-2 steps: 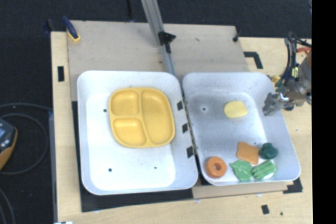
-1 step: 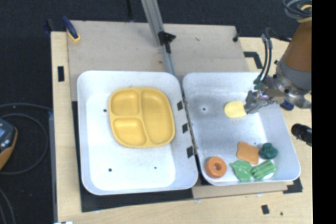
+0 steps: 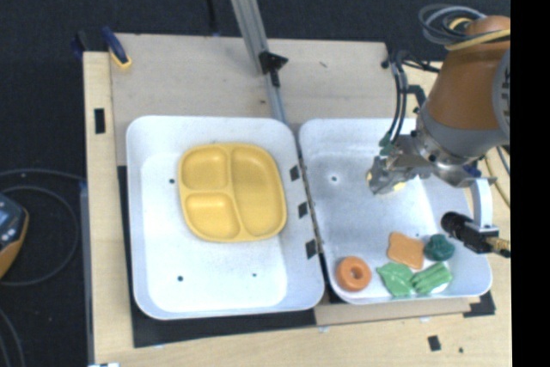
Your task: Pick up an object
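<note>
Gripper (image 3: 384,177) hovers up-left of donut (image 3: 352,272), finger state unreadable. Descend straight over donut, clear of green toys (image 3: 412,279), then close on rim.

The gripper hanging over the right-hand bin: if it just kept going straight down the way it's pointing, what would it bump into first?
Probably just the bare white floor of the right bin. The gripper points down at its upper part, while the toy food lies nearer the front edge, off that line. Depth is hard to judge from one slanted view.
</note>
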Controlling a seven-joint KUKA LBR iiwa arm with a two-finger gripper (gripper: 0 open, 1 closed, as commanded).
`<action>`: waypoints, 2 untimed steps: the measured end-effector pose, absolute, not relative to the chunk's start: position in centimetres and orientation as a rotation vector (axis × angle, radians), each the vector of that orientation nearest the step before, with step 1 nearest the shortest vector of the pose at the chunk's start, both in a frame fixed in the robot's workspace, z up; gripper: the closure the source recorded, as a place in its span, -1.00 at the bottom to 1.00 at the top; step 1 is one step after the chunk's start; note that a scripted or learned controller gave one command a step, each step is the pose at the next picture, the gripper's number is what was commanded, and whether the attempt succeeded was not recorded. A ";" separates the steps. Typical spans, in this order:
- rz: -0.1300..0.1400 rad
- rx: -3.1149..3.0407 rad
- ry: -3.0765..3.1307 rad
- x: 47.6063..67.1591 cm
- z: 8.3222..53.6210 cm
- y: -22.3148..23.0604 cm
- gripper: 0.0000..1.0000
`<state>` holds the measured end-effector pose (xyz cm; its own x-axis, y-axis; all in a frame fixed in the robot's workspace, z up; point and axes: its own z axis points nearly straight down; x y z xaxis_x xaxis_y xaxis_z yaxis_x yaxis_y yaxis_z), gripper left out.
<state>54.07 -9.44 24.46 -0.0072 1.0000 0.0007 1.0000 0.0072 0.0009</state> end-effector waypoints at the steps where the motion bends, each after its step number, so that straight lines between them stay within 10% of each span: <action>1: 0.003 2.213 2.229 54.1 25.1 -4.9 1.00; 2: 0.001 2.214 2.229 53.6 23.9 0.2 1.00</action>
